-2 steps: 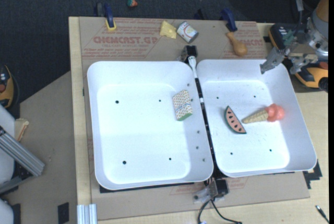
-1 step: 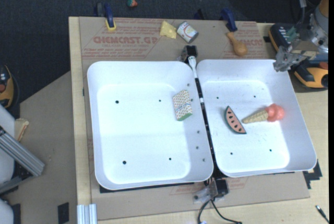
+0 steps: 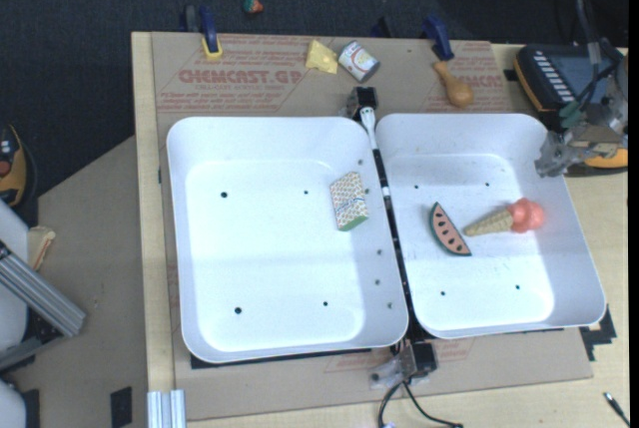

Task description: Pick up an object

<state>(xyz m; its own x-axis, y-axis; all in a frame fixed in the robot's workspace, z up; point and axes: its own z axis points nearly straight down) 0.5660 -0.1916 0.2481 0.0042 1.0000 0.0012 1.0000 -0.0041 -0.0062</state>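
In the right bin (image 3: 559,301) lie a watermelon slice (image 3: 449,229) and an ice cream cone (image 3: 504,216) with a pink scoop, side by side near the middle. A small patterned box (image 3: 348,200) rests in the left bin (image 3: 200,316), close to its right wall. My gripper (image 3: 555,160) hangs at the right bin's far right rim, above and to the right of the cone and apart from it. Nothing shows in its grasp.
On the board behind the bins lie a yellow wedge (image 3: 321,58), a small carton (image 3: 358,61) and a wooden piece (image 3: 454,85). Blue clamps (image 3: 209,30) hold the board's back edge. A black and yellow device (image 3: 559,77) sits at the far right.
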